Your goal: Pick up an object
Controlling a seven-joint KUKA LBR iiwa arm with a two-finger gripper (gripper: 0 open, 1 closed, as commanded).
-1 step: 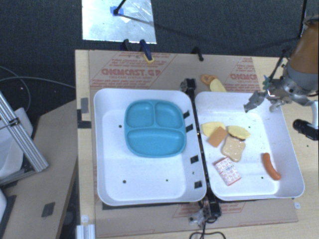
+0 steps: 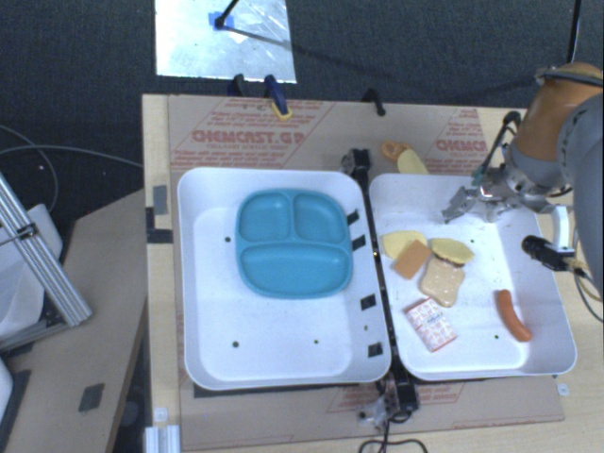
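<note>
Down at the front edge of the right bin you've got a small red-and-white packet lying flat, tilted a bit. Just right of it, near the bin's right side, sits a little sausage, angled and on its own.

Further back, in the middle of that bin, you can see a loose cluster: a tan cracker-like slab, an orange wedge just beside it, a yellow cheese slice touching the wedge, and a yellow bun-shaped piece resting against the slab's top. All toy food by the look of it.

Your tool is over the back part of the right bin, well apart from the cluster and not touching any of it. I honestly can't tell how it's set from this angle, and nothing shows in it. The grey arm comes in from the right with its orange band up top.

Over in the left bin there's a blue divided plate, sitting flat around the middle.

Behind the bins, on the desk, a yellow banana-ish piece lies just outside the right bin's back rim, and a blue-and-yellow clamp sits further back left.
</note>
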